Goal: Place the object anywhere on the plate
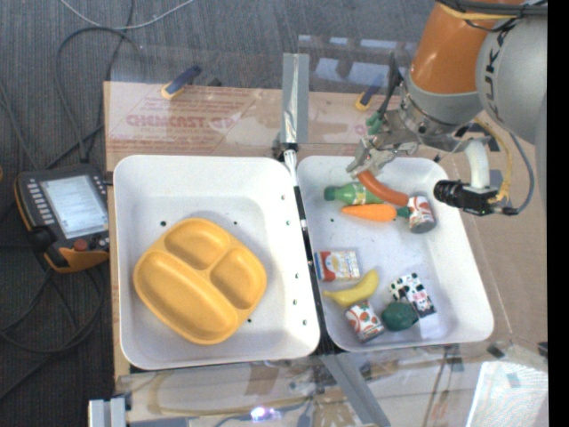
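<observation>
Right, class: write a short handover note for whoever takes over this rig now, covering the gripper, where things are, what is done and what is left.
Gripper: over the far end of the right bin, just above the hot dog; whether it grips anything cannot be told.
Plate: yellow, three sections, in the left bin, nothing on it.
Right bin also holds a green bottle, carrot, can, small carton, banana.
Done: nothing placed yet.
Left: pick one item, carry it over, set it on the plate.

One fixed camera above the bench (178,123) — slanted downward; both bins in view.
</observation>
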You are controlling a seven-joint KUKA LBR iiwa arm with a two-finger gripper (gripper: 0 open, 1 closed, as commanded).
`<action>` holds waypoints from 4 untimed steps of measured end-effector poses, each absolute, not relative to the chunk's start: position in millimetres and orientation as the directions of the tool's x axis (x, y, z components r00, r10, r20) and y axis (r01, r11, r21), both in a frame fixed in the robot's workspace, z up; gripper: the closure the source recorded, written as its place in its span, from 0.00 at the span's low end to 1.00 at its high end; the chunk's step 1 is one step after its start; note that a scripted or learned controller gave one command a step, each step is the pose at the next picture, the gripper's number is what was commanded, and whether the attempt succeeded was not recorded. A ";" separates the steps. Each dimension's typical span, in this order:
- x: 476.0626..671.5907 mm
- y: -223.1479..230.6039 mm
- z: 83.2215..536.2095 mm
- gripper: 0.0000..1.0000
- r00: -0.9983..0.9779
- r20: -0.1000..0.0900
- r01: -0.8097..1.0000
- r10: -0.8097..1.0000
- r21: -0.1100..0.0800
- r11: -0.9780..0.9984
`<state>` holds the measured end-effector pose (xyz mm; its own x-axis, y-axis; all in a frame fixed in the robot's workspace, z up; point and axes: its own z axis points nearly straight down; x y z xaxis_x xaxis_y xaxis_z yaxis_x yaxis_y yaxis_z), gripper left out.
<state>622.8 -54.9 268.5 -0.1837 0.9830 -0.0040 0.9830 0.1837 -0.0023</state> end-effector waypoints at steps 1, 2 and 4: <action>611.5 2.2 187.5 1.00 -0.219 0.000 0.976 0.976 -0.004 0.219; 566.2 64.9 182.7 1.00 -0.275 0.001 0.961 0.961 -0.004 0.275; 597.2 -9.9 184.2 1.00 -0.039 -0.002 0.999 0.999 -0.003 0.039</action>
